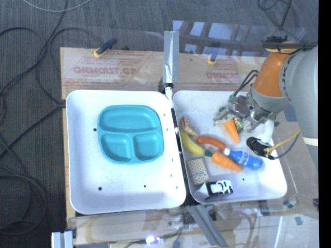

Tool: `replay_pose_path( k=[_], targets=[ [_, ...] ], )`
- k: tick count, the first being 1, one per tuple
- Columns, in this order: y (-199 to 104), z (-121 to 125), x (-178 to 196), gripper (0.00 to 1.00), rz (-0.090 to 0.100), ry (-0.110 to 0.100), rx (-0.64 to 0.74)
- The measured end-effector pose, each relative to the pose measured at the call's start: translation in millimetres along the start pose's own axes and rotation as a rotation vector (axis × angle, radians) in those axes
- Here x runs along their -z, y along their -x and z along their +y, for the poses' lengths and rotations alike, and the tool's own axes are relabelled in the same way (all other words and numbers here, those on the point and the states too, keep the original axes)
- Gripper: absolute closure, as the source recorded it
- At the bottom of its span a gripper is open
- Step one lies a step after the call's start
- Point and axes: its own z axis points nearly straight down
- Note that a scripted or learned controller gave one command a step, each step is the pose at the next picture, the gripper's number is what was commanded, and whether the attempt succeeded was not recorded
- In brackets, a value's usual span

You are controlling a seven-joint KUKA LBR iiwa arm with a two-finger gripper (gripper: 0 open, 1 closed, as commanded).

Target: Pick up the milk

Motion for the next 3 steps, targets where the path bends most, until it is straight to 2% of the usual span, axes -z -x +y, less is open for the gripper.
replay_pose_path(
  k=[1,2,3],
  targets=[
    [-81.6,12.0,-18.8,0.00,0.001,0.007,-0.065],
    [-53.2,39.4,17.0,0.00,0.000,-0.003,-0.183],
    [-43.2,43.9,31.2,0.00,0.002,-0.001,-0.208]
  ],
)
